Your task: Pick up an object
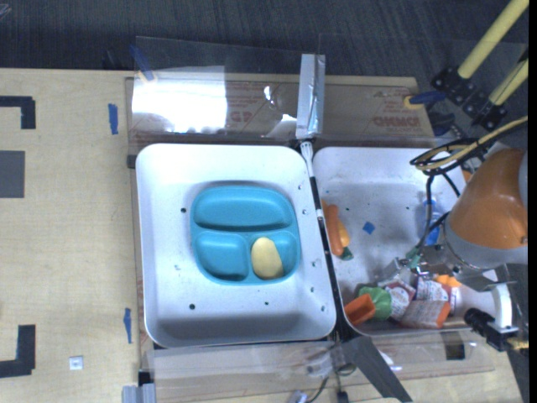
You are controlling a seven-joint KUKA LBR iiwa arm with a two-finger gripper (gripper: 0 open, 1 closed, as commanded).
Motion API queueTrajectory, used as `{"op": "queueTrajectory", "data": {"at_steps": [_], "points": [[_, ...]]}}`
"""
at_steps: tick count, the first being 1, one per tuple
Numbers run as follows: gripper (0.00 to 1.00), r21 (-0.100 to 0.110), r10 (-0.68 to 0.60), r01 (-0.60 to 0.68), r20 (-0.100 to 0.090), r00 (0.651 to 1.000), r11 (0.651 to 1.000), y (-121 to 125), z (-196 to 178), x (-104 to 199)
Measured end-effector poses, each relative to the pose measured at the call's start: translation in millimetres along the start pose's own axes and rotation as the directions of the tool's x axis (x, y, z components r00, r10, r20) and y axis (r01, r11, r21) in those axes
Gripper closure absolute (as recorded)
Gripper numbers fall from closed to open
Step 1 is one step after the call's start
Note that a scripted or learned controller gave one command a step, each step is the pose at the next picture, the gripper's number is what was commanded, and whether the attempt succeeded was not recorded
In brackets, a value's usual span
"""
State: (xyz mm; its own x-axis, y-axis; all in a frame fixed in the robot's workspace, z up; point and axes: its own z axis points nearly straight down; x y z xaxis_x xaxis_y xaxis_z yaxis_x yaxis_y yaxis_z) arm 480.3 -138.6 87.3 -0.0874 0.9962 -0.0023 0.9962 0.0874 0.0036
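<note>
gripper (417, 269) hung low over the right bin (377, 175), at the near right part of it, under the arm's orange band (495, 204); whether it was spread or closed could not be told from above, since the wrist hid most of it. just under and beside it lay a crumpled plastic packet (419, 302) with red and white print, and nothing could be seen pinched. to the packet's left sat a green object (377, 300) and, touching that, an orange piece (358, 309) against the bin's near left corner. an orange carrot-like toy (337, 229) lay along the bin's left wall, well apart from the packet, with a small blue scrap (368, 227) near it on the bin floor. in the left bin (168, 250) a blue divided tray (243, 229) rested in the middle, and a yellow lemon-like toy (267, 258) sat in the tray's near right compartment. behind both bins stood a clear plastic sheet (218, 99) on the wooden bench (67, 225).
</note>
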Motion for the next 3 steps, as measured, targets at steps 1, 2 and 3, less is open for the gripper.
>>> {"op": "queueTrajectory", "data": {"at_steps": [1, 2, 3], "points": [[0.00, -0.002, -0.099, 0.099, -0.013, 0.995, 0.995, 2, 0, -31], [0.00, -0.005, -0.040, 0.040, -0.001, 0.999, 0.999, 77, 1, -30], [0.00, -0.015, -0.143, 0.143, -0.025, 0.989, 0.990, 115, -2, -54]]}}
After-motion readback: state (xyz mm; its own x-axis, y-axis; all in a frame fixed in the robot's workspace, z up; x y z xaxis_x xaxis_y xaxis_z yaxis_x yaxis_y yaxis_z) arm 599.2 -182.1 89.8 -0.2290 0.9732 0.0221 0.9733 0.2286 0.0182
